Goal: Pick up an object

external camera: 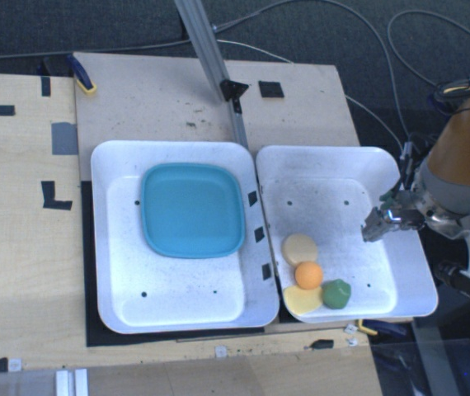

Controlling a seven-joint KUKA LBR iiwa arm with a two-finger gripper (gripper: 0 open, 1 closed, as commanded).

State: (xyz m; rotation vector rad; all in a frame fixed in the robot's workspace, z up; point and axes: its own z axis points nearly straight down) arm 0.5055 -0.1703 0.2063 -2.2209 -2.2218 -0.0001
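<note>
— Still the approach step? Grey two-finger gripper (375, 227) hung over the right white bin (383, 165), apparently empty — spread hard to tell.

— Needed lowering toward the small round orange ball (307, 275), near the front-left corner.

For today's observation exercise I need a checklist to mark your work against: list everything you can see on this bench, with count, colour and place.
Shallow white plastic bins: 2, white, side by side on the bench; left bin, right bin.
Square blue plastic plate: 1, light blue, lying flat in the left bin.
Beige round piece: 1, beige, near corner of the right bin.
Orange ball: 1, orange, just in front of the beige piece.
Yellow flat piece: 1, pale yellow, under and in front of the ball.
Green rounded piece: 1, green, right of the yellow piece.
Grey metal bar: 1, grey, slanting down to the bins' join.
Arm: 1, grey with orange band, right side.
Hand: 1, dark, over the right bin's right part.
</note>
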